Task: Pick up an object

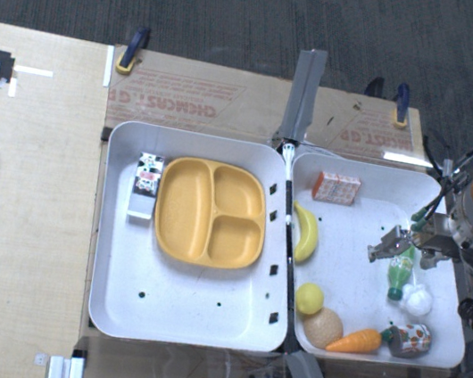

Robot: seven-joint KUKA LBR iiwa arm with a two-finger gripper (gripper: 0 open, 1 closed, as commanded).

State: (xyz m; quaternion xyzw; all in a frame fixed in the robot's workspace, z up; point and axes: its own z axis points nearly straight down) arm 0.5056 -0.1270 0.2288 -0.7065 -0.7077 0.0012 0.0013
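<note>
Green bottle (398, 277) lies in the right bin (368, 211), at the right of the frame, just below the gripper (396, 245); whether it is gripped I cannot tell, nor how wide the fingers stand. A white ball (418, 302) touches the bottle's lower right. Lower in that bin sit a printed can (409, 339), carrot (355, 341), lemon (309, 298) and tan ball (321, 326). A banana (305, 233) hugs its left wall, an orange carton (336, 188) its top. The left bin (185, 324) holds a yellow divided plate (211, 213) and a small box (145, 186).
</note>
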